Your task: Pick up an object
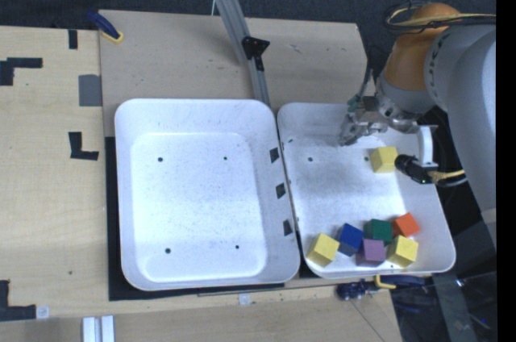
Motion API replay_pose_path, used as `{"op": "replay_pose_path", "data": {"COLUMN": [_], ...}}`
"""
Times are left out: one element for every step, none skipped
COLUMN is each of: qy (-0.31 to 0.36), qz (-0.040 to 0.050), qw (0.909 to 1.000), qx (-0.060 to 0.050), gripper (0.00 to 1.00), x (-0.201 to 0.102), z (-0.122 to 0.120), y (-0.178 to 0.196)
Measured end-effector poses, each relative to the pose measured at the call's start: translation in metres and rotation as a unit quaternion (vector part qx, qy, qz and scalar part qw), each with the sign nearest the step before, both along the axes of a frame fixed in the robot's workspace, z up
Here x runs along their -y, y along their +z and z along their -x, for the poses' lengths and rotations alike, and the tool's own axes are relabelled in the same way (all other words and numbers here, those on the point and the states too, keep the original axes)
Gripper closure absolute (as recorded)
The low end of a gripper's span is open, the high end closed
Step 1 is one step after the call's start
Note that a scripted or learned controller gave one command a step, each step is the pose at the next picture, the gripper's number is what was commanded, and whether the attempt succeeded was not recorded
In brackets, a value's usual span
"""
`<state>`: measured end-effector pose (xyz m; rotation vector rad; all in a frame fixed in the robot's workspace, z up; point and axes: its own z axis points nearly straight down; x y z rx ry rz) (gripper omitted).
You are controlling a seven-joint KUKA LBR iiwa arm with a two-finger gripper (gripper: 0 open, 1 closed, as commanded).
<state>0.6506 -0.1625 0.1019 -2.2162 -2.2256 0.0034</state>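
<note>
My gripper (pixel 352 133) hangs low over the far part of the right bin (pixel 322 183), pointing down, with nothing visible between its fingers. A yellow cube (pixel 384 159) lies just to its right and a little nearer the camera. At the bin's near edge sits a cluster of blocks: a yellow one (pixel 324 248), a blue one (pixel 351 238), a green one (pixel 377 231), a purple one (pixel 373 251), an orange one (pixel 406 224) and another yellow one (pixel 405 251). The fingers are small and dark against the bin.
The left bin (pixel 197 195) lies beside the right one, with black clips along the shared rim. A slanted metal pole (pixel 230 2) crosses the far side of the bench. The grey arm with its orange band (pixel 419 50) fills the right side.
</note>
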Motion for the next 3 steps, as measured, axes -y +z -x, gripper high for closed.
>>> {"op": "replay_pose_path", "data": {"qy": [-0.001, -0.001, -0.001], "qz": [0.0001, 0.0004, -0.0001], "qw": [1.0000, 1.0000, 1.0000], "qx": [0.004, 0.004, 0.003], "gripper": [1.00, 1.00, 1.00], "x": [0.000, 0.001, 0.000], "z": [0.000, 0.005, 0.004], "y": [0.064, 0.126, 0.165]}}
